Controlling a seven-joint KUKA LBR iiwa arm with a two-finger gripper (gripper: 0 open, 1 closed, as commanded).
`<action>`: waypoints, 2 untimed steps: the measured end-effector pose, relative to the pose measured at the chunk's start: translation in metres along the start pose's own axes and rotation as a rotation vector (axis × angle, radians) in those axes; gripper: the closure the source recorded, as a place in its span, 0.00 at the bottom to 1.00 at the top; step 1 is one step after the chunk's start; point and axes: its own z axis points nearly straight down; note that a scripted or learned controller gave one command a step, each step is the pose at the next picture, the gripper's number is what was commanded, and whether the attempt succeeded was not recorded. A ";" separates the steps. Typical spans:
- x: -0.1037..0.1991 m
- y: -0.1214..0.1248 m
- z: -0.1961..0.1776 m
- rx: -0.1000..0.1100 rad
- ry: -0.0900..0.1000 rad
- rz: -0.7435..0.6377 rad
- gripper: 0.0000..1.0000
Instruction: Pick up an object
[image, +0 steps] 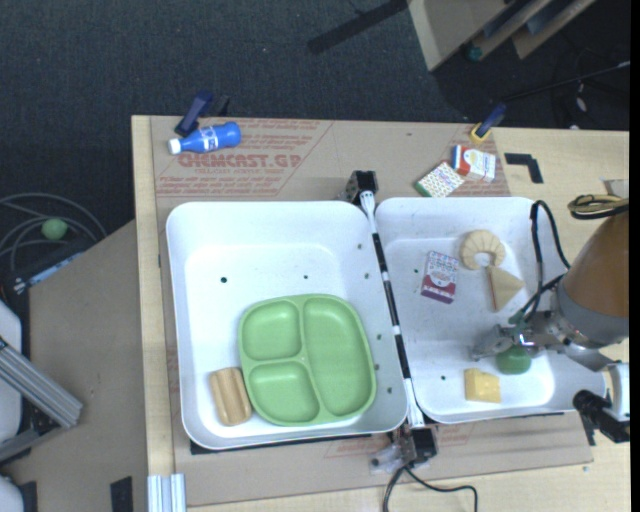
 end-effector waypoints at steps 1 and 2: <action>0.000 0.001 -0.010 -0.003 -0.001 0.000 1.00; 0.060 0.058 0.000 -0.004 -0.001 -0.003 1.00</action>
